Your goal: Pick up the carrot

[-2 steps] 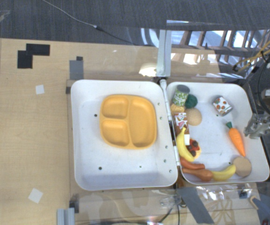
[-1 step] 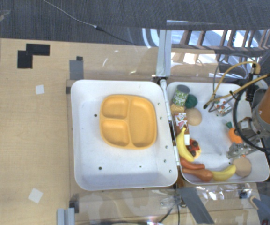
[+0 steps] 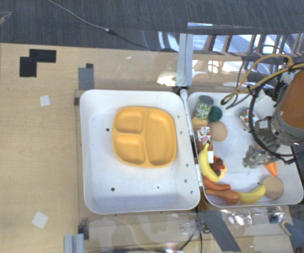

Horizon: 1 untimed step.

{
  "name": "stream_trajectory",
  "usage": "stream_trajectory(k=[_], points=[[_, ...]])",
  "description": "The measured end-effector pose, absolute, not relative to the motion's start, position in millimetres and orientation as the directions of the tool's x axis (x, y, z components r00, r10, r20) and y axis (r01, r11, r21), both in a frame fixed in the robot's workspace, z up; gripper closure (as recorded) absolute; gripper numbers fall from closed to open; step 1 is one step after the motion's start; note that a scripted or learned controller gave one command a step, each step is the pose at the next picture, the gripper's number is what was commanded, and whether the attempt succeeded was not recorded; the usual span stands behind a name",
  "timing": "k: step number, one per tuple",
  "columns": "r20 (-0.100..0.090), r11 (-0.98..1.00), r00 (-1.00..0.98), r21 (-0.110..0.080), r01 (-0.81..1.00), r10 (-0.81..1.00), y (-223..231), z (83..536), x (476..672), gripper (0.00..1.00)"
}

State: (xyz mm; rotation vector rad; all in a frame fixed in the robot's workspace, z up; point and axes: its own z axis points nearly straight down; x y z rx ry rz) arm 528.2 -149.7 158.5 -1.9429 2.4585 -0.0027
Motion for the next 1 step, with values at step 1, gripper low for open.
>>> stream_trajectory(k=[1], points=[[-0.003,0.184,-0.184,-0.01,-0.983,-0.983,-204.5,88.9,491.3,1.0]])
